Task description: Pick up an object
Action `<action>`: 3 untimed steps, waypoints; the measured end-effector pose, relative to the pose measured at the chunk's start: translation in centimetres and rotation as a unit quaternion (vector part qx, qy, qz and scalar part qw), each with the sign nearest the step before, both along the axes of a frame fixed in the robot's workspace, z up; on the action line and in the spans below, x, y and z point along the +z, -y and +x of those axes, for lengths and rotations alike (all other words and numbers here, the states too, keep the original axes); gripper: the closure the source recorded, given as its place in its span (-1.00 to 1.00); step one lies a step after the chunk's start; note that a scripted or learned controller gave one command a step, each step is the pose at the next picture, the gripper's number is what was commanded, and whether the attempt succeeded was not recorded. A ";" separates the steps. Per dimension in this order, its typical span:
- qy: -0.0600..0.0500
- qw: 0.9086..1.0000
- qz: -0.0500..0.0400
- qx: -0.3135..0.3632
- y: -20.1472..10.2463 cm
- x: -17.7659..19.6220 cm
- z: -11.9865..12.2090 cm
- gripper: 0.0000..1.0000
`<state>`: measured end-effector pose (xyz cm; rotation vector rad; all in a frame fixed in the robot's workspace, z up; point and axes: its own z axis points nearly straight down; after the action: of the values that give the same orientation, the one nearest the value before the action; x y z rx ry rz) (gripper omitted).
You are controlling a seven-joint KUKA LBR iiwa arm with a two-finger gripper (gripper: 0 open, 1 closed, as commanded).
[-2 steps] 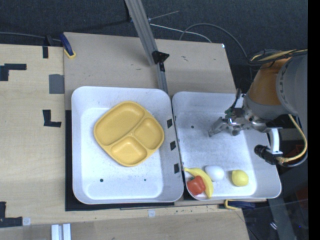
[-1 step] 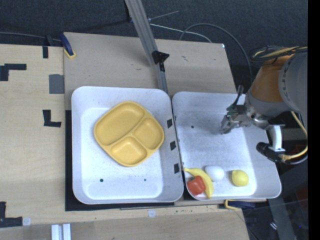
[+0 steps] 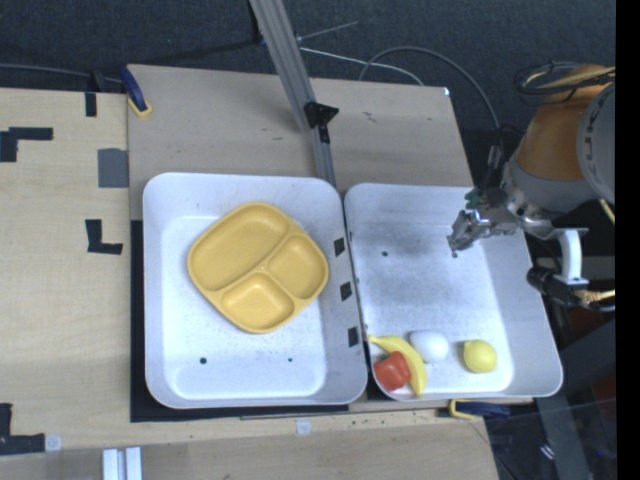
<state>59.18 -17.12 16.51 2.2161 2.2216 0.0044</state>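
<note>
Four small things sit along the near edge of the right bin (image 3: pixel 520 298): a red piece (image 3: pixel 393 371) in the near-left corner, a yellow banana-shaped piece (image 3: pixel 409 358) curving over and touching it, a white egg-shaped piece (image 3: pixel 431 345) just beside that, and a yellow lemon-like ball (image 3: pixel 480 356) a little apart to the right. Speckled white floor makes up the remainder of that bin. Next to it, the left bin (image 3: pixel 165 298) holds a yellow divided plate (image 3: pixel 258 266) with three compartments, lying flat toward the far half. Both bins rest side by side on the wooden counter (image 3: pixel 60 298). From the right, the grey arm with its orange band (image 3: pixel 555 148) reaches over the far right part of the right bin, and the gripper (image 3: pixel 462 233) hangs there, well apart from the four pieces. Its fingers are small and dark against the bin, so their opening cannot be told, and nothing is visible between them. The arm's upper part is cut off at the frame's right side.
</note>
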 end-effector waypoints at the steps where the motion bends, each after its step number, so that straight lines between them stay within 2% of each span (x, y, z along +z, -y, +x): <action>1: 0.000 1.000 0.000 0.000 0.3 4.5 0.7 1.00; 2: 0.000 1.000 0.000 0.000 0.3 9.8 0.8 1.00; 3: -0.003 1.000 0.001 0.001 -3.8 9.1 -0.5 1.00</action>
<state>58.68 -13.32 25.56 2.2179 2.2270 -0.0013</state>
